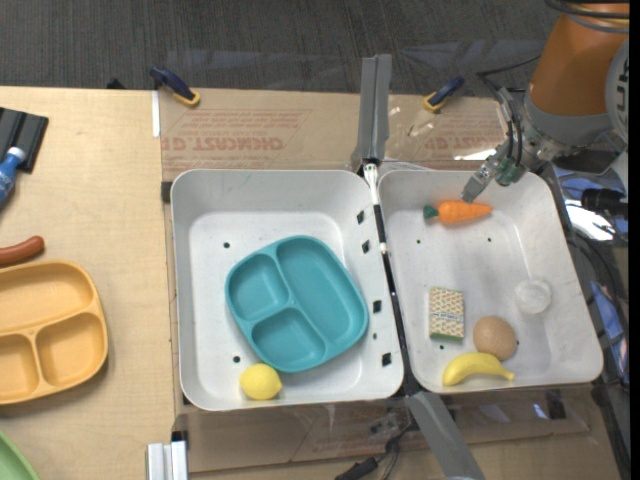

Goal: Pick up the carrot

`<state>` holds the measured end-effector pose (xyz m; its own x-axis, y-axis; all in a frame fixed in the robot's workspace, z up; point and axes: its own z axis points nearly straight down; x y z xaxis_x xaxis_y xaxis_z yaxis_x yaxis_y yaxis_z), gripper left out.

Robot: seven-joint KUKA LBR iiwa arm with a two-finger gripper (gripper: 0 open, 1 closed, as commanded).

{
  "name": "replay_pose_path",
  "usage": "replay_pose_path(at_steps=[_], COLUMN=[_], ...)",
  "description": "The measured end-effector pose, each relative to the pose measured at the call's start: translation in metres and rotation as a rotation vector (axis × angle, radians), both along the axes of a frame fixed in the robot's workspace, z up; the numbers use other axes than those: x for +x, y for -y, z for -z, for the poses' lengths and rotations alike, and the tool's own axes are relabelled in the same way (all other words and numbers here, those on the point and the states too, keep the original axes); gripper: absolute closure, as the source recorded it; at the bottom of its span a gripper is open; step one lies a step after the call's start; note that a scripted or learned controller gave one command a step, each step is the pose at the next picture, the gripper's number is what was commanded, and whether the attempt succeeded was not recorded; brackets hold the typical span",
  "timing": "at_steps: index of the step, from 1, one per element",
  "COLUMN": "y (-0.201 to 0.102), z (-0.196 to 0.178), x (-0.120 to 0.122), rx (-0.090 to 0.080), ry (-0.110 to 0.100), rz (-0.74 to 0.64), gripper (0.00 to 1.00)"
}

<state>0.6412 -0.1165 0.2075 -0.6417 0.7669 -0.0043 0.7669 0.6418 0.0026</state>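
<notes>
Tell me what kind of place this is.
Probably a robot manipulation lab bench: two white bins clamped over cardboard, toy food such as a carrot and banana, and the arm's hand above the carrot.

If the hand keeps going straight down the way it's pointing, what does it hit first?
Most likely the carrot: the hand points down-left at its orange body in the right bin. Depth is hard to judge from this angle.

A robotics lab: two white bins (190,268) sit side by side on a light wood bench (90,168), backed with taped cardboard (260,133) held by spring clamps (175,85). Toy food like a plastic banana (476,369) lies inside, with cables (600,258) alongside and grey carpet (250,18) beyond.
</notes>
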Motion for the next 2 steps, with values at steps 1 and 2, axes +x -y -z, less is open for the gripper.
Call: replay_pose_path(at_steps=[1, 2], y=[-0.086, -0.023], z=[0.015, 0.015], x=[-0.003, -0.007], rx=[0.000, 0.000], ry=[-0.004, -0.002], rz=[-0.409, -0.115], gripper=[1.00, 1.00])
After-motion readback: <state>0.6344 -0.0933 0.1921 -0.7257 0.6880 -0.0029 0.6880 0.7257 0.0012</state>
